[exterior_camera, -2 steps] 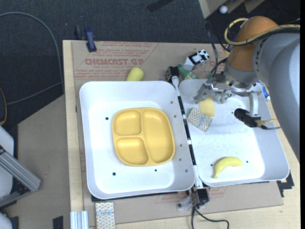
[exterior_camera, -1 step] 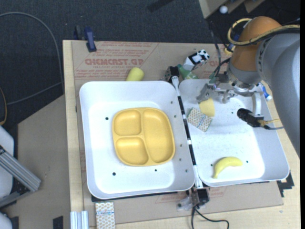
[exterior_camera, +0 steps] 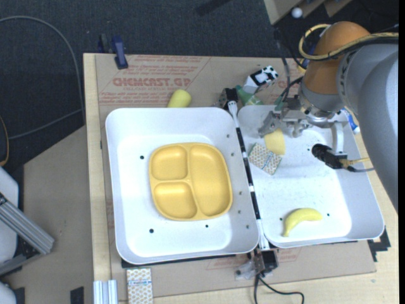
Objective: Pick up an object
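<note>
Meanwhile, the gripper (exterior_camera: 283, 124) hovered low over the far end of the right bin (exterior_camera: 329, 195), just above a pale yellow block (exterior_camera: 276, 143); whether its jaws were released or clenched could not be told. A patterned packet (exterior_camera: 265, 159) lay touching the block, and a banana (exterior_camera: 300, 219) rested near the bin's front edge. A yellow divided plate (exterior_camera: 190, 181) sat in the left bin (exterior_camera: 126, 170).

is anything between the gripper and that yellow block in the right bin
Nothing visible. The gripper hangs right at the yellow block, at its upper edge. The patterned packet lies beside the block on the far side from the gripper.
</note>
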Robot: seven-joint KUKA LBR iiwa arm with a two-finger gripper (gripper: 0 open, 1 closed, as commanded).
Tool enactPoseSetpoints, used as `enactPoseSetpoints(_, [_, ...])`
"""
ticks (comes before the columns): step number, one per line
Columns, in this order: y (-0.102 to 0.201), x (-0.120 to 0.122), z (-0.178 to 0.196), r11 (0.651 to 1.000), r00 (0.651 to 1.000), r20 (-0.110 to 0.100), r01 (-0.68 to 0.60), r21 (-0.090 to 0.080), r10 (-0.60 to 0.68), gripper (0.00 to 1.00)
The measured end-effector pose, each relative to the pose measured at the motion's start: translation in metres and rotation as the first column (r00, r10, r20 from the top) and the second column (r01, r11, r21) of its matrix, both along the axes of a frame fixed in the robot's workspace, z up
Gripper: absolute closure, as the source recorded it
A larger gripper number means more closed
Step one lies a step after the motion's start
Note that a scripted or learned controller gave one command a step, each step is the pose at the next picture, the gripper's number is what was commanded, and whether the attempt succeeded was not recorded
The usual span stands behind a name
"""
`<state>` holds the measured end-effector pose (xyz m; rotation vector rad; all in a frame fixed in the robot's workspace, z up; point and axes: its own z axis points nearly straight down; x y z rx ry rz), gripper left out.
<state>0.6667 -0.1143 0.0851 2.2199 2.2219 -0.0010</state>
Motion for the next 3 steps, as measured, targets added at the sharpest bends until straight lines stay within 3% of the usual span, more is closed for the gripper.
enactPoseSetpoints(3, [-0.0009, -0.0002, -0.0001, 1.0, 1.0, 0.0, 0.001, -0.001, -0.001, 0.0])
